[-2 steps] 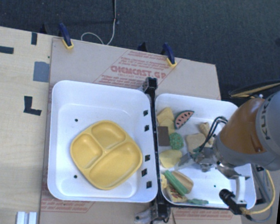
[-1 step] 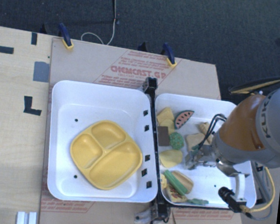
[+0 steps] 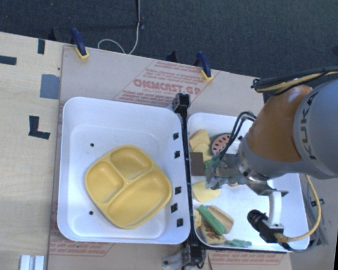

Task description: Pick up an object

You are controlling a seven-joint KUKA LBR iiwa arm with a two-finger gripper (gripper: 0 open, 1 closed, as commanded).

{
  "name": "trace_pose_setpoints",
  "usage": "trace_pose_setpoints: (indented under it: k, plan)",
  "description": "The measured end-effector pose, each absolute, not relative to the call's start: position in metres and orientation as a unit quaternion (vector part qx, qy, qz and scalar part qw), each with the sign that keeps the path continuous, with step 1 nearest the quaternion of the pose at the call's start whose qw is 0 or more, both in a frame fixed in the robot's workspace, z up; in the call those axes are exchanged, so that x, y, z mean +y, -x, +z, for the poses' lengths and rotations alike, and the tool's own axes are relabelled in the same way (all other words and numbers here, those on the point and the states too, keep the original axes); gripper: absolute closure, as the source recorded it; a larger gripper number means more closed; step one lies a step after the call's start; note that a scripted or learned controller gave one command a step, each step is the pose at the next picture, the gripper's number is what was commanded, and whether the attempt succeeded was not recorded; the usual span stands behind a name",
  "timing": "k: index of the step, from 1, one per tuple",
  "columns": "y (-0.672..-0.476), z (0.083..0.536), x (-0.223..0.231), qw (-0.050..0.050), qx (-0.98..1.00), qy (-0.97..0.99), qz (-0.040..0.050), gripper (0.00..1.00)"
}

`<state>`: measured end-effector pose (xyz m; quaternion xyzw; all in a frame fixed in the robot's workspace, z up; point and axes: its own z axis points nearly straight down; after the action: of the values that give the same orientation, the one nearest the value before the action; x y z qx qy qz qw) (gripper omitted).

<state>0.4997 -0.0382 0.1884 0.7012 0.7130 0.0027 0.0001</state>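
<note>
My gripper (image 3: 214, 178) reaches down into the right bin (image 3: 277, 245), near its left side, under the grey and orange wrist. Its tip sits on or just above a pale yellow flat piece (image 3: 206, 193). Another yellow piece (image 3: 199, 140) lies at the bin's far left, beside a round pink item (image 3: 219, 142) partly hidden by the arm. Near the front of the bin lies a tan bun-like object with a green strip (image 3: 213, 220) on it. The arm covers much of the bin's middle.
The left bin (image 3: 69, 150) holds a yellow divided plate (image 3: 128, 185). A black divider with clips (image 3: 181, 163) runs between the bins. A black fitting with a yellow cable (image 3: 266, 226) hangs over the right bin's front right.
</note>
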Motion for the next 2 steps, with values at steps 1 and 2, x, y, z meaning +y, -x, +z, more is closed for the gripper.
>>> trace_pose_setpoints:
  k: [1, 2]
  plan:
    - [-0.527, 0.281, 0.100, 0.000, 0.715, -0.699, 0.0048, 1.00]
    - [-0.520, 0.265, 0.045, -0.001, 0.708, -0.707, -0.0025, 1.00]
